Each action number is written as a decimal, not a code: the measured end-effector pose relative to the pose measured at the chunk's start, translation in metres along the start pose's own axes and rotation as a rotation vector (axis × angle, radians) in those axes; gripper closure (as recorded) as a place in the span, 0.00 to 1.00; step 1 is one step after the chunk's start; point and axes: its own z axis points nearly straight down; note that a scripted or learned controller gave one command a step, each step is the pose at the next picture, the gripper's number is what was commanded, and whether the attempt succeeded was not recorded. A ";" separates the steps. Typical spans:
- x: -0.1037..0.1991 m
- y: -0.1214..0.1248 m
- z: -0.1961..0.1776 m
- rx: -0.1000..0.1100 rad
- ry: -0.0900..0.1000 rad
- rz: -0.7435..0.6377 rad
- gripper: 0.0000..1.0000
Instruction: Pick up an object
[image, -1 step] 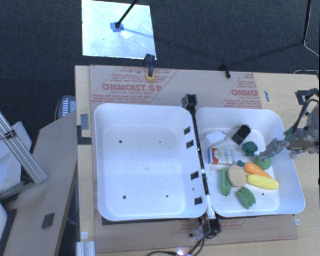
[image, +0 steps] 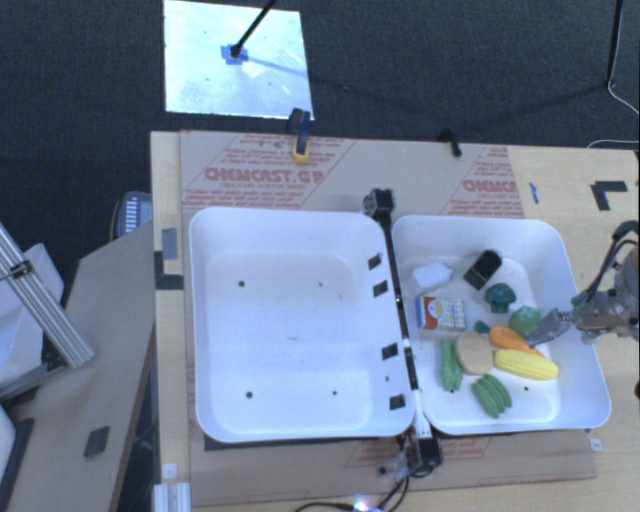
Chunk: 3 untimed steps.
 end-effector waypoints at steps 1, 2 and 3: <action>0.003 0.001 0.111 -0.001 0.002 -0.003 0.00; 0.003 0.003 0.095 -0.008 -0.001 -0.004 1.00; 0.028 0.003 0.037 -0.011 -0.001 -0.009 1.00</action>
